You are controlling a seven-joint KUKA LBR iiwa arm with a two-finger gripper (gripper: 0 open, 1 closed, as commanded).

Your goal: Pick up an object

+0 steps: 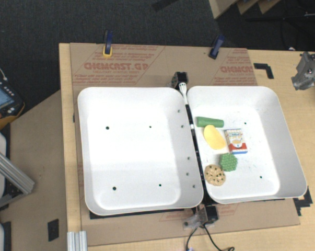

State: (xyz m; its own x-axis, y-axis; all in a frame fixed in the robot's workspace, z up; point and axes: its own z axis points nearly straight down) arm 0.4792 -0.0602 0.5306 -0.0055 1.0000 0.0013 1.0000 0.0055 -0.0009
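Note:
Several small objects lie in the left half of the right bin (272, 114). A green pickle-shaped piece (209, 122) lies highest, with a yellow oval piece (214, 138) just below it. Beside that stands a small red, white and blue box (235, 141). Lower down sit a green bumpy piece (229, 162) and a round brown cookie (214, 175), touching each other. A grey part of my gripper (305, 72) shows at the right edge of the view, above the bench and outside the right bin, well away from all the objects.
The left bin (94, 140) lies beside the right one, with a black divider strip (191, 135) between them. Both rest on a cardboard sheet (147, 61) held by two clamps (108, 45) at the back. Cables (204, 229) run off the front edge.

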